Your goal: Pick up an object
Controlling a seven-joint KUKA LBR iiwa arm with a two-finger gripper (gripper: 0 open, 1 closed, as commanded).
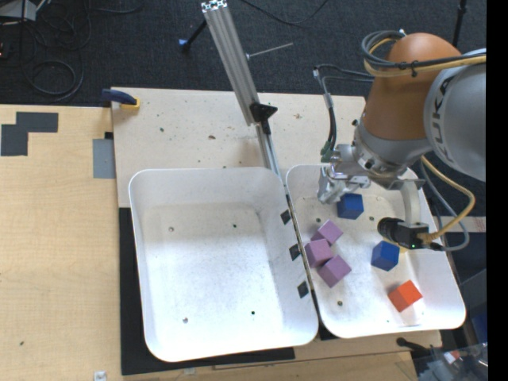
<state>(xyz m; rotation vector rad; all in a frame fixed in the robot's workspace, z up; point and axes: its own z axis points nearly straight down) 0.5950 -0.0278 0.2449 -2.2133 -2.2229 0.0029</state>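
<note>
The right bin (363, 312) holds several cubes. A blue cube (350, 205) lies near its far edge, and a second blue cube (385, 255) lies toward the right. Three purple cubes (328, 232) (318, 251) (334, 270) are clustered by the left wall. An orange cube (406, 294) sits at the near right. My gripper (336, 187) hangs over the far end of this bin, just above and left of the first blue cube. I see nothing held in it.
The left bin (206, 268) stands beside the right one, with black clips (294, 251) along the shared wall. A slanted aluminium post (234, 54) rises behind the bins. A black cable connector (401, 232) hangs from the arm over the right bin.
</note>
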